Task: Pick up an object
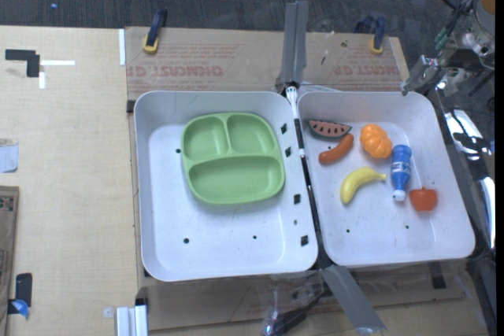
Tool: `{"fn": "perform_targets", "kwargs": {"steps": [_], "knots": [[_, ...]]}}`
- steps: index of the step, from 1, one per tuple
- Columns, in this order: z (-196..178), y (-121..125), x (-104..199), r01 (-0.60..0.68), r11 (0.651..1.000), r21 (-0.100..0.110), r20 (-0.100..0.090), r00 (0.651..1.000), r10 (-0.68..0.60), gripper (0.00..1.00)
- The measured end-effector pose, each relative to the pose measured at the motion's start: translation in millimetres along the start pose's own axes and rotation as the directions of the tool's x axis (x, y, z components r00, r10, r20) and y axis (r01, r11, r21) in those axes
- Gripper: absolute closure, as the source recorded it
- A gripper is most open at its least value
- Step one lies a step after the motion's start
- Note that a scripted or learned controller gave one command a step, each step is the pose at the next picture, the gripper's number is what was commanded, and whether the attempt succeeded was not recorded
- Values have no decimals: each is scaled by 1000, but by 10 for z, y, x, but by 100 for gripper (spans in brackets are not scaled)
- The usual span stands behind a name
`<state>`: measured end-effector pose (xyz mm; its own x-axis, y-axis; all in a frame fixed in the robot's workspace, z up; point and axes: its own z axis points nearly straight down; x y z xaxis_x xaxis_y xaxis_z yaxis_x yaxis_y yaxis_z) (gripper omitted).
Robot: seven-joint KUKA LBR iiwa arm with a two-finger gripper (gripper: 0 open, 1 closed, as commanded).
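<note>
The right bin point(441, 244) holds several toy items: a watermelon slice point(328, 127), a red sausage point(336, 149), an orange pumpkin-like fruit point(376, 140), a yellow banana point(359, 183), a blue bottle point(401, 171) lying lengthwise, and a small red-orange fruit point(423, 200). My gripper point(422, 78) hangs at the bin's far right corner, above the rim and apart from all the items. Nothing shows between it and the bin. The nearest item to it is the orange fruit, well below and to its left.
A green divided plate point(233, 158) lies in the left bin point(157, 248). A grey divider post point(295, 43) stands behind the seam between the bins. Clamps point(155, 31) hold the cardboard at the back. The arm's cables point(457, 4) fill the upper right.
</note>
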<state>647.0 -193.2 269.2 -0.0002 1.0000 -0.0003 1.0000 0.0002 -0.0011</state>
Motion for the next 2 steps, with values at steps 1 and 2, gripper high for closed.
{"fn": "perform_targets", "kwargs": {"steps": [1, 2], "knots": [[1079, -307, 293, 39, 999, 0, 1, 999, -39, 0], [1772, -348, 13, -7, 1000, 0, 1, 1000, 7, 0]]}}
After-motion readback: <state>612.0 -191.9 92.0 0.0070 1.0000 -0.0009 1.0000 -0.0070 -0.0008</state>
